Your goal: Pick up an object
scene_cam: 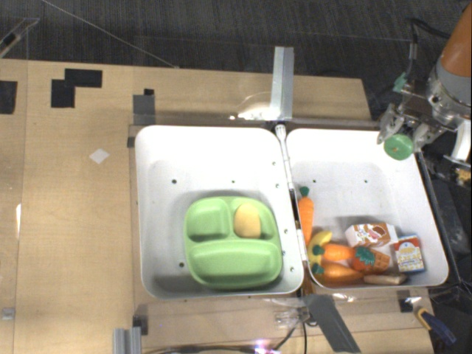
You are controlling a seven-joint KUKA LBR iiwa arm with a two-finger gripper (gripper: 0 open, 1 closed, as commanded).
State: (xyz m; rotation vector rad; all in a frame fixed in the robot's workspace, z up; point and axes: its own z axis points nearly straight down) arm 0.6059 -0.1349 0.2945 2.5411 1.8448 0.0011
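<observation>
Two white bins sit side by side on the wooden bench (66, 220), touching along their shared middle edge. The left bin (158, 161) carries a green divided plate (232, 242) near its front edge, and a yellow egg-shaped piece (248, 220) lies in the plate's rear right compartment. The right bin (354, 168) holds a heap of toys in its front half: an orange carrot (305, 216) lies along the left wall, a yellow piece (321, 238) sits just beside its lower end, two more orange carrot-like toys (338, 264) lie near the front left corner, and a white and red carton (369, 236) and a smaller red and blue box (408, 255) rest toward the front right corner. The rear half of that bin is bare. The gripper (402, 135) hangs over the rear right corner of the right bin, well apart from the heap. A green round thing (398, 147) shows at its tip; whether the fingers pinch it cannot be told.
</observation>
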